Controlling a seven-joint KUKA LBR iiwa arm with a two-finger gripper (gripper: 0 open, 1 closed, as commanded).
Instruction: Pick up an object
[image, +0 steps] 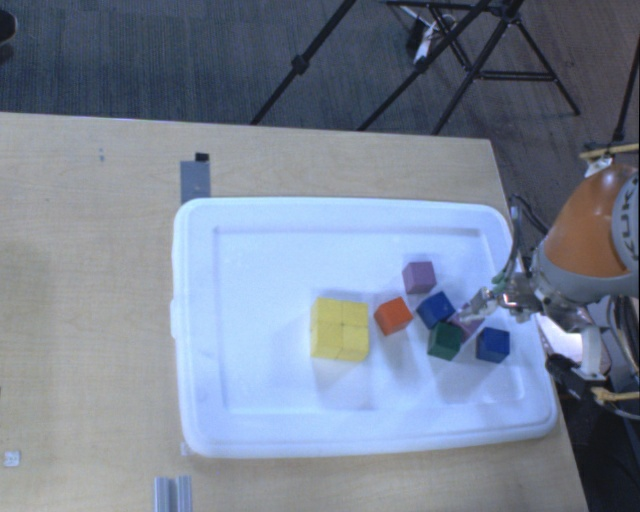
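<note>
A white bin (200, 300) holds several small blocks. A large yellow block (340, 328) lies near its middle, with an orange block (393, 315) just to its right. Further right are a purple block (419, 275), a blue block (435, 308), a green block (445, 341) and a second blue block (493, 344). My gripper (472, 318) reaches in low over the bin's right rim. Its tip sits among the two blue blocks and the green one, right above the green block's upper right corner. The orange band of the arm (595, 235) is at the right edge.
A small grey bracket (196, 178) stands on the wooden bench (90, 300) just behind the bin's left corner. Two grey strips (172, 492) lie at the front edge. Black tripod legs (470, 50) stand on the floor behind the bench.
</note>
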